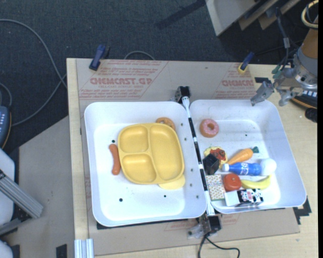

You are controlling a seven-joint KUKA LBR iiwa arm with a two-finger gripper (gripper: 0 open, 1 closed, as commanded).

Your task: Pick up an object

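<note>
We see the gripper (271,94) above the right bin's (282,132) far corner, fingers spread, holding nothing. The arm is cut off at the frame's edge.

Dark grey carpet floor (45,30) all round, w/ a thin pale cable (39,36) looping across it upper left. Light wood counter (75,151) in the middle, topped w/ a brown cardboard sheet (126,80) printed in red lettering. Two blue clamps (98,56) at its far edge, one left, one right. Pale boxy furniture (242,12) at top right, partly cut off. Grey metal rail (20,194) slants in at bottom left. Even, soft overhead light, no hard shadows.
</note>
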